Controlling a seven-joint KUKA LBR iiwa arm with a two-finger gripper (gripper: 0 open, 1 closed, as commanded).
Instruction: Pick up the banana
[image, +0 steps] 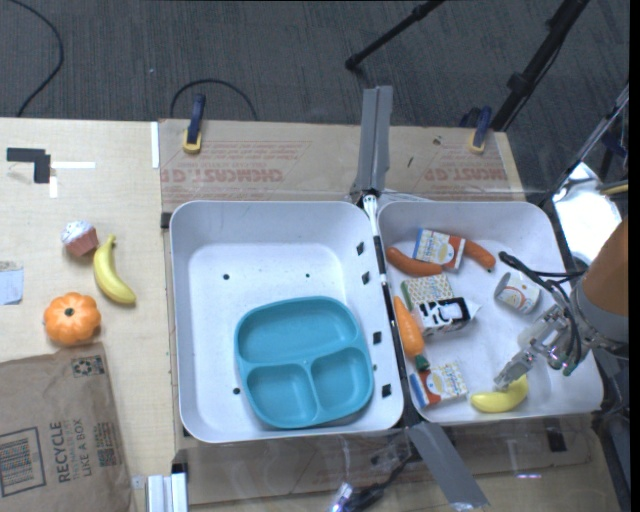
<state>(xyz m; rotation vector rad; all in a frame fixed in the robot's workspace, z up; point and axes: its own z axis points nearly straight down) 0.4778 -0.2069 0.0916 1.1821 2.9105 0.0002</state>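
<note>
A yellow banana (500, 399) lies in the right bin (545, 222) near its front right corner, beside a small printed carton (443, 381). My gripper (516, 369) reaches in from the right and hovers just above and to the right of this banana, its tip close to the banana's upper end. From this angle I cannot tell whether the tip touches the banana. A second banana (112, 272) lies outside the bins on the wooden bench at the far left.
The right bin also holds a sausage (414, 263), a carrot (408, 329), a black-and-white box (440, 309), a blue-and-white carton (437, 246) and a small can (516, 294). A blue divided plate (300, 361) sits in the left bin (190, 300). A cupcake (79, 238) and a pumpkin (72, 318) sit by the left banana.
</note>
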